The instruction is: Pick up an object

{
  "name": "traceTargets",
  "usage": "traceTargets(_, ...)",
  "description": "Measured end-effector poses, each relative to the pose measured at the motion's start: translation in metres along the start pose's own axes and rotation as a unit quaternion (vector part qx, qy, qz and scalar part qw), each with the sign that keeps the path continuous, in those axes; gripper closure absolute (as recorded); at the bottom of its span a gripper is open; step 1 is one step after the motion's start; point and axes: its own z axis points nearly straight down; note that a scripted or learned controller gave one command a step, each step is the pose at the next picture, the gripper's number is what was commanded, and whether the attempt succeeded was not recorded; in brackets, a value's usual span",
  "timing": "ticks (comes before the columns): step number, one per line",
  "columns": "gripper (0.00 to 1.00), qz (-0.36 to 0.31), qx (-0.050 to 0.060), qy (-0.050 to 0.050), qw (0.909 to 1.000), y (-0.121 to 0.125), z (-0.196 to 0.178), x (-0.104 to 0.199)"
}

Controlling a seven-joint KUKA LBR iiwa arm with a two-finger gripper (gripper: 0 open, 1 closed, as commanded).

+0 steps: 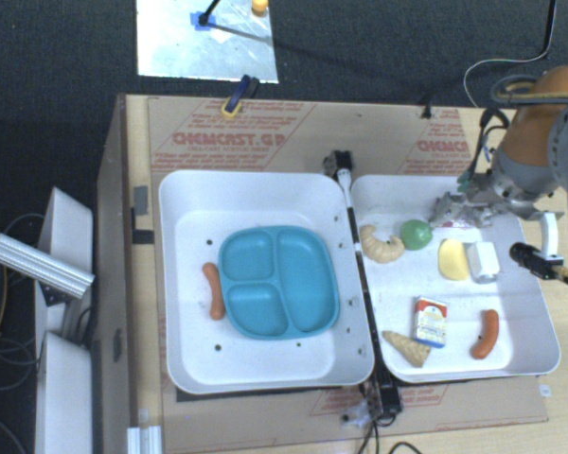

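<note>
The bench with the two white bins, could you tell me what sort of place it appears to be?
Probably a robotics lab's pick-and-place test bench: a grey and orange arm reaches over two white bins, which hold toy food such as a croissant and a blue divided tray.

A brown cardboard sheet (265,130) with red lettering lies under two white bins. A yellow-and-blue clip (239,96) sits at its far edge, before a shiny metal plate (180,26).
</note>
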Motion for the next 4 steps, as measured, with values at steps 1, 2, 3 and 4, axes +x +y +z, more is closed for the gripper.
traceTargets(1, 0.00, 0.005, 0.003, -0.003, 1.0000, 0.017, 0.011, 0.040)
traceTargets(2, 0.00, 0.003, -0.003, -0.003, 1.0000, 0.010, 0.012, 0.046)
traceTargets(3, 0.00, 0.002, -0.003, -0.002, 1.0000, -0.004, 0.012, 0.064)
traceTargets(4, 0.00, 0.002, -0.004, -0.003, 1.0000, 0.020, -0.019, 0.048)
